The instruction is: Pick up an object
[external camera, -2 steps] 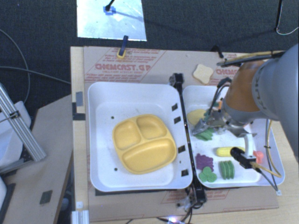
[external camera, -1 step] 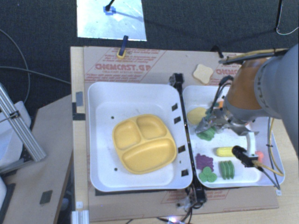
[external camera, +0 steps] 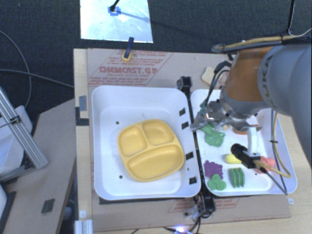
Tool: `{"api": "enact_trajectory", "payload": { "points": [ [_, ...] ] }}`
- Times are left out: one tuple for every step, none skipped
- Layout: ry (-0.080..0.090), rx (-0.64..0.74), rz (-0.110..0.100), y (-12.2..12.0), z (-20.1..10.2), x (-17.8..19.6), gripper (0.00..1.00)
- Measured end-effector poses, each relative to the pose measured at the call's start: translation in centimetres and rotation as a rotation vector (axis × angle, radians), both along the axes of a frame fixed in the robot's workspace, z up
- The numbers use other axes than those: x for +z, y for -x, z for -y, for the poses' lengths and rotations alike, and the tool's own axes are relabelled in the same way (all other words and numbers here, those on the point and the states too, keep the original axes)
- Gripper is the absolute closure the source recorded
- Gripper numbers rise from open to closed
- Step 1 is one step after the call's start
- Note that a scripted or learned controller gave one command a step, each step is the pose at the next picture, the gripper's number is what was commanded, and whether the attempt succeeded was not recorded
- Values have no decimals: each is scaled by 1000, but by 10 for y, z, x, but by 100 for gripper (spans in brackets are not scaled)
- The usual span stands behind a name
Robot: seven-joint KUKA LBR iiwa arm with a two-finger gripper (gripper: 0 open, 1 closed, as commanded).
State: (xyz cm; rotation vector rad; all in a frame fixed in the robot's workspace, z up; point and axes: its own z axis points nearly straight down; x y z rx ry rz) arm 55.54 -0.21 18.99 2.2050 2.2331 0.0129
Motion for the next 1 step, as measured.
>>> {"api": "enact_trajectory", "payload": {
  "points": [
    [1, -2, 1, -3, -51, 71, 100]
  ]
}}
